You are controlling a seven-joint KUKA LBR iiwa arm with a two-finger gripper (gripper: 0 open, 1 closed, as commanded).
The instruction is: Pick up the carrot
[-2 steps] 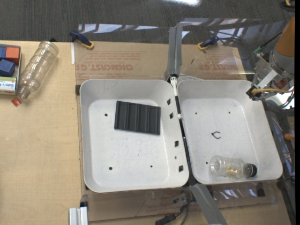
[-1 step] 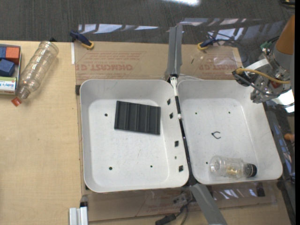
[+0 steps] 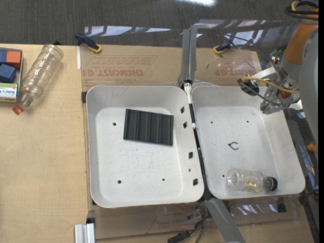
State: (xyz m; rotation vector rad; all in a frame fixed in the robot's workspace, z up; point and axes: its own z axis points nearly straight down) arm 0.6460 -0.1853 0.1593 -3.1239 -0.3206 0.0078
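The grey arm with its orange band (image 3: 304, 37) reaches in at the upper right. Its gripper (image 3: 271, 104) hangs over the far right corner of the right bin (image 3: 283, 135), half hidden behind cables and wrist hardware. A clear plastic jar with a dark cap (image 3: 250, 181) lies on its side near that bin's front edge, well below the gripper. Near the bin's middle there is a small dark hook-shaped mark (image 3: 233, 146).
A dark ribbed rectangular pad (image 3: 149, 126) lies flat in the left bin (image 3: 101, 151). On the bench at the far left lie a clear plastic bottle (image 3: 39, 72) and a box with blue and orange blocks (image 3: 10, 72). Clamps (image 3: 90, 43) hold the cardboard behind the bins.
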